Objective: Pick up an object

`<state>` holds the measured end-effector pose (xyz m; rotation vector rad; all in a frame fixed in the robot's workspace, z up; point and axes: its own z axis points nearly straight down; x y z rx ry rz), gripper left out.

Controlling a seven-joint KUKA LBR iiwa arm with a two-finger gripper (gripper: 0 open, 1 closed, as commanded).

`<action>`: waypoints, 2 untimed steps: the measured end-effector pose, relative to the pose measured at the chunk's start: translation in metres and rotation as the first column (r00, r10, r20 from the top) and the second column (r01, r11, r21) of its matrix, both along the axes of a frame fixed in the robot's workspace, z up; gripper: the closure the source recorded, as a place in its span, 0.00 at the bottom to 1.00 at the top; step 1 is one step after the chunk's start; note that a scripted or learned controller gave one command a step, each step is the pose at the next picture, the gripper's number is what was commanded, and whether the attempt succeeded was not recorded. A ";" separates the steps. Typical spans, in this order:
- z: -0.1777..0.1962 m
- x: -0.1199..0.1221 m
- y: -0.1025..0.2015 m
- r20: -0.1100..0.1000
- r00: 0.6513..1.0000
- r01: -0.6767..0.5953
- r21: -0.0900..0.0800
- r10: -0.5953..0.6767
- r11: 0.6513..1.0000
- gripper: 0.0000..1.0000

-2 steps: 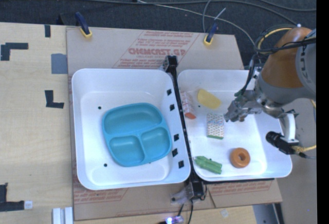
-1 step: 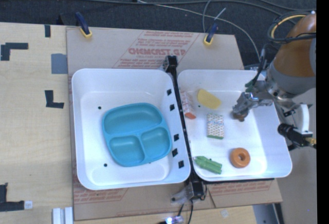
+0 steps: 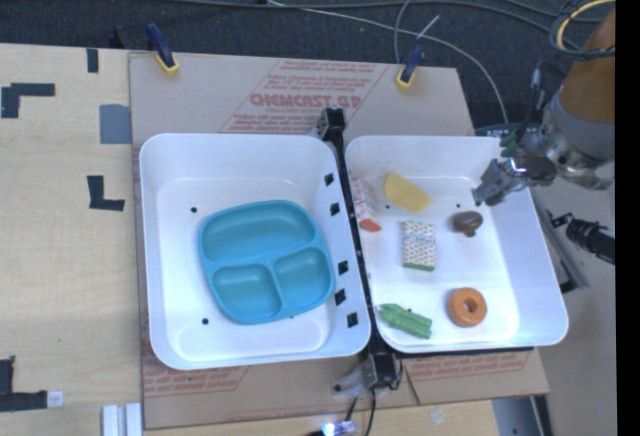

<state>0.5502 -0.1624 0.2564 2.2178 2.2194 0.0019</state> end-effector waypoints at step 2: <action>-0.008 0.023 0.101 -0.005 1.000 -0.006 0.003 0.006 1.000 1.00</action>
